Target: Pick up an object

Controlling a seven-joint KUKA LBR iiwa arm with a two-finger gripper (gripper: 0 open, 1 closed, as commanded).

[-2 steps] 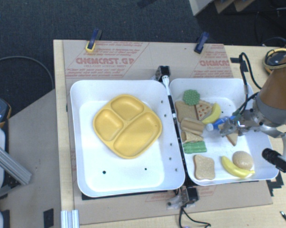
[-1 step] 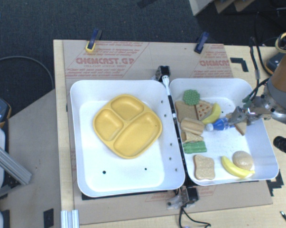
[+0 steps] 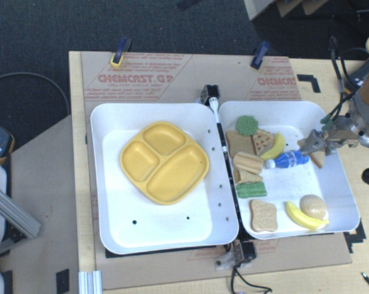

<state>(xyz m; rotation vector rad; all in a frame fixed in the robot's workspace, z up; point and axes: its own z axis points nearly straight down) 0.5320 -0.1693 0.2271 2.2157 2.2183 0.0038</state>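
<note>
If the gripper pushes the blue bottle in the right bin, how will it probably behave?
The bottle lies on its side, so it would probably roll. It looks like small plastic, likely light and somewhat slippery. A push toward the banana beside its cap would probably shift that too.

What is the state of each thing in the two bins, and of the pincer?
Yellow divided plate: lying flat in the left bin, nothing on it.
Blue bottle: lying on its side in the right bin.
Banana: lying flat, touching a beige round item.
Bread slice: lying flat.
Pincer: low over the right bin, near the bottle; grip unclear.
</note>
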